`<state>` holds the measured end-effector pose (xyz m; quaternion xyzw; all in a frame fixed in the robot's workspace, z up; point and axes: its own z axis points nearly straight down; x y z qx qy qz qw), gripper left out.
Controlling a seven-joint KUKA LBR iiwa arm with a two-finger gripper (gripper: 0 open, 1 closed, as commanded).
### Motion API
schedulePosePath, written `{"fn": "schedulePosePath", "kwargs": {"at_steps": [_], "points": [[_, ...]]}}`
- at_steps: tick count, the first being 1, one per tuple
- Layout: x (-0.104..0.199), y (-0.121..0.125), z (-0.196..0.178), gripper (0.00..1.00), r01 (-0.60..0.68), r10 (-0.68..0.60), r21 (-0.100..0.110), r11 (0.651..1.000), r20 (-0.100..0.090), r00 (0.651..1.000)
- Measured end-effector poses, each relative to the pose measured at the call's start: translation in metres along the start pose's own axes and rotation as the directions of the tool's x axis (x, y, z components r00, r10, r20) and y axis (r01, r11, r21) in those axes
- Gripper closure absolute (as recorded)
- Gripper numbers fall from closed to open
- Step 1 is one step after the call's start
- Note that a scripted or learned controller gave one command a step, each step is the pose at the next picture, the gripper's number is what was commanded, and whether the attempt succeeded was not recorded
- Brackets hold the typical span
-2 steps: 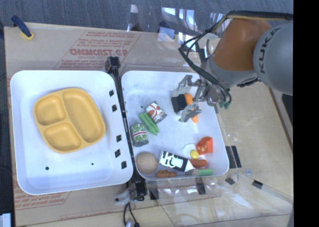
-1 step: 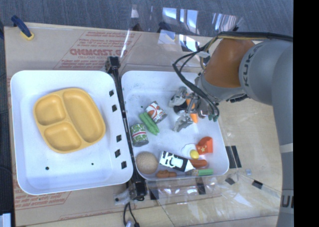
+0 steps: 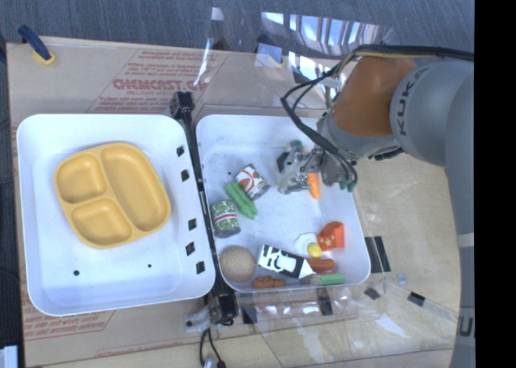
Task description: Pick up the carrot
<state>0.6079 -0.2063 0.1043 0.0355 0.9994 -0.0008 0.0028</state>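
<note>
The carrot (image 3: 313, 186) is a small orange toy in the right bin (image 3: 211, 142), at its upper middle. Its orange tip pokes out on the left of my gripper (image 3: 316, 174), and a bit of green (image 3: 347, 186) shows on the other side. The grey fingers (image 3: 295, 174) are closed around the carrot's middle, which they hide. The arm's orange band (image 3: 367, 96) hangs over the bin's upper right corner.
The right bin also holds a green vegetable (image 3: 241, 199), two small cans (image 3: 253, 181) (image 3: 225, 217), a red strawberry piece (image 3: 331, 236), a round tan ball (image 3: 236, 263), a black-and-white box (image 3: 279, 261) and a sausage (image 3: 268, 282). A yellow divided plate (image 3: 110, 193) lies in the left bin (image 3: 32, 278).
</note>
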Motion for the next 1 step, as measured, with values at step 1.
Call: {"fn": "schedulePosePath", "kwargs": {"at_steps": [1], "points": [[0.0221,0.0527,-0.0562,1.00,-0.090,0.090,-0.002,0.996,-0.002,0.996]]}}
